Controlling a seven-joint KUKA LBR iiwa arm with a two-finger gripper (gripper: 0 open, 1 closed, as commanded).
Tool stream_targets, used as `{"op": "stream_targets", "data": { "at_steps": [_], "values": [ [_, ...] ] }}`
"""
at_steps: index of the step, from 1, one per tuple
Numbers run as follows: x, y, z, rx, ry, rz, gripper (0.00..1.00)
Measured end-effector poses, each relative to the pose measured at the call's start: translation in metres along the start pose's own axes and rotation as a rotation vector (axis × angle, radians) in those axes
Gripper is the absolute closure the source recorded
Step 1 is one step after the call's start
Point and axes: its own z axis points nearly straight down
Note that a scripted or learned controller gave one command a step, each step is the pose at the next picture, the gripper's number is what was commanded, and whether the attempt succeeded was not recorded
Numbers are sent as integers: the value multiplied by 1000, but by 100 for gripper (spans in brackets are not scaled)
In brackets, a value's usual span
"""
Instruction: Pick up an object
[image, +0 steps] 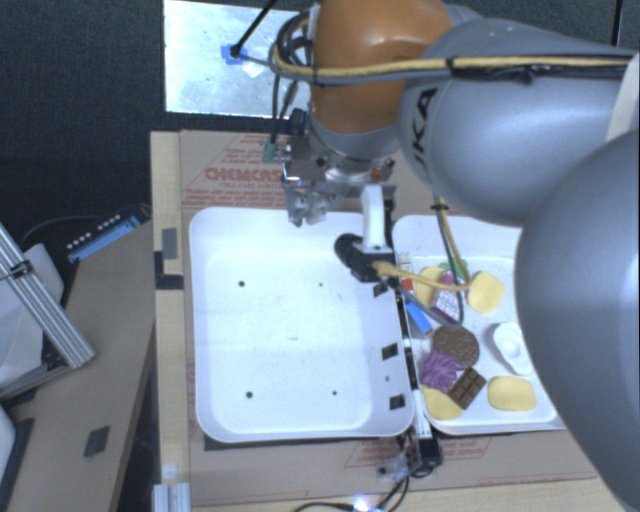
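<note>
Objects lie in the white bin at the right edge of the tabletop. Nearest the front edge are a yellow lump and a brown chocolate piece beside a purple thing. Behind them sits a round brown cookie, then a blue piece. The end effector hangs over the far edge of the other bin, well apart from them; I cannot tell if it is apart or together.
</note>
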Motion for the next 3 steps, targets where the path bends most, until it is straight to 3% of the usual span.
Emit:
{"op": "stream_targets", "data": {
  "at_steps": [3],
  "values": [
    [-4, 4, -36, -11, 3, 1, 100]
  ]
}}
